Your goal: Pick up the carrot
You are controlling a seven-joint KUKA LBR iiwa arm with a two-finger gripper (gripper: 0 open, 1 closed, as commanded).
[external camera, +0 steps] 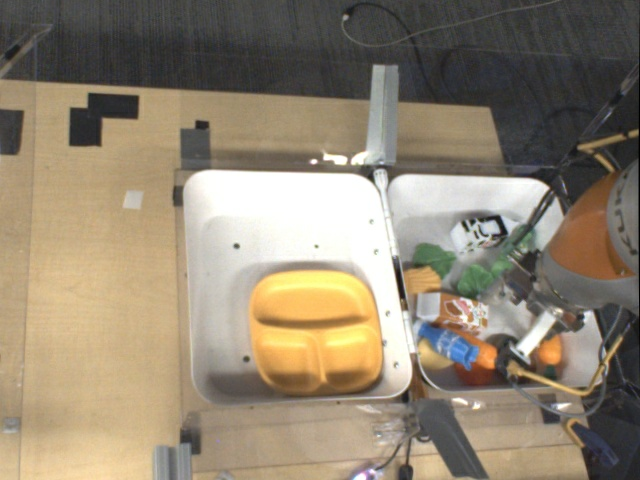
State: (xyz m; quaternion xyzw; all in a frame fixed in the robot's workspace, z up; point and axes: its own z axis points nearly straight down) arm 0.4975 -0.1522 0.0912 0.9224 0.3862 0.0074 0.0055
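The gripper sits low in the right bin, near that bin's front right corner, hanging from the grey arm with its orange band. Whether its fingers are apart or together cannot be told at this angle, since the dark fingertip parts blur into the clutter. The carrot lies just right of the gripper tip, an orange piece touching or nearly touching it; nothing shows it between the fingers.

Just left of the gripper lies a red item, and touching that, a blue bottle stretched toward the bin's left wall. Above the bottle, up and left of the gripper, rests a brown and white packet, with a small tan block beside it at the divider. Farther from the gripper, toward the back of the bin, sit 2 green pieces, and beyond them a white object with black marks.

Well left of the gripper, across the divider, the left bin holds 1 yellow compartment tray, lying near its front edge.
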